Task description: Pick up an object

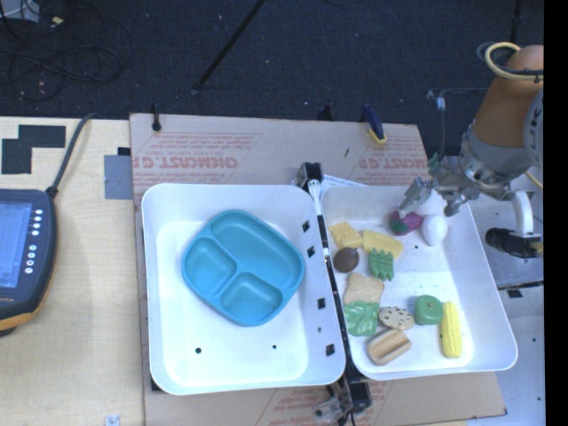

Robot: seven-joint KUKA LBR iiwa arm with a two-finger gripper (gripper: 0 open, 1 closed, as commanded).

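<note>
The right bin (493, 282) holds several toy foods. Among them are a white egg (435, 230), a purple and green piece (406, 223), yellow chunks (347, 235), a brown ball (346, 259), a cookie (395, 318), a green disc (429, 309), a corn cob (451, 328) and a bread roll (389, 346). My gripper (434, 199) hangs at the bin's far right corner, just above the egg and the purple piece. Its fingers (414, 193) are spread open and I see nothing held between them.
The left bin (169, 327) carries a blue divided plate (242, 266). A raised divider (321, 273) runs between the bins. A tablet (22, 247) lies on the bench at far left. A blue clamp (374, 124) sits on the cardboard's back edge.
</note>
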